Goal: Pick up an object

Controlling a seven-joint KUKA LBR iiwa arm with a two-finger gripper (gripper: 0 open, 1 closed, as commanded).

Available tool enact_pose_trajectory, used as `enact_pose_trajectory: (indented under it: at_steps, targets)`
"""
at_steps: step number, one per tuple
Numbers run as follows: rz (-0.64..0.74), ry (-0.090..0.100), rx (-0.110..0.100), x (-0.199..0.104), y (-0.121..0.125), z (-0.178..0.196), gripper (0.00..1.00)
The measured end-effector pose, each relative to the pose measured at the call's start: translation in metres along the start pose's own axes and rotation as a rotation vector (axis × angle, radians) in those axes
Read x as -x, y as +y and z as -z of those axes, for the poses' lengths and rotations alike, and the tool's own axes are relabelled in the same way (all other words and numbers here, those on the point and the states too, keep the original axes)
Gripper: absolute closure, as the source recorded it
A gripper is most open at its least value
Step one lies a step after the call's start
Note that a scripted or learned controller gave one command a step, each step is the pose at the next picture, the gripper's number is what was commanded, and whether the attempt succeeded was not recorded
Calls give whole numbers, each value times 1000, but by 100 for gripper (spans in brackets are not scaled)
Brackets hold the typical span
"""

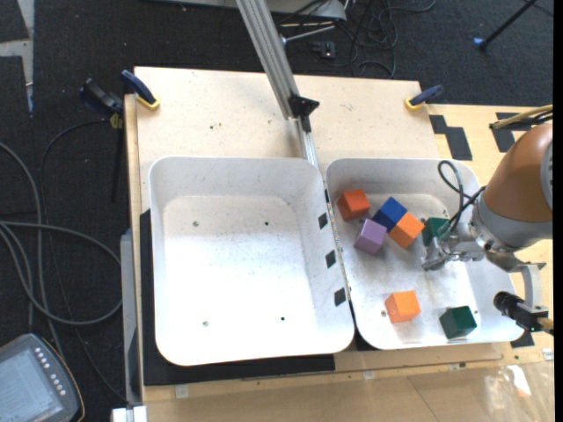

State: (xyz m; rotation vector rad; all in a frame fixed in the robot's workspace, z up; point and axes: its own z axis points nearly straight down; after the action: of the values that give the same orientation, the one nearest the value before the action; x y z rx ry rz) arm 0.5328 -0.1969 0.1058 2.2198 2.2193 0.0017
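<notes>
Nearby, end effector [435, 258] beside green block [435, 229]

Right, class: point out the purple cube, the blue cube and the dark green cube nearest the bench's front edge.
Purple cube [370, 236], camera view, top face.
Blue cube [391, 212], camera view, top face.
Dark green cube [457, 321], camera view, top face.

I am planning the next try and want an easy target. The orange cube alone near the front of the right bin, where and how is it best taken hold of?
Grip the lone orange cube across two opposite flat side faces, coming straight down from above. It sits flat on the right bin's floor with open space all round; the dark green cube stands apart, so the claw likely has room on either side.
</notes>
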Motion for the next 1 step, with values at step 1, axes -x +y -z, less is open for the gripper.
enact_pose_trajectory:
  at_steps: [1]
  targets:
    - [2,-2,5,4,2,63,100]
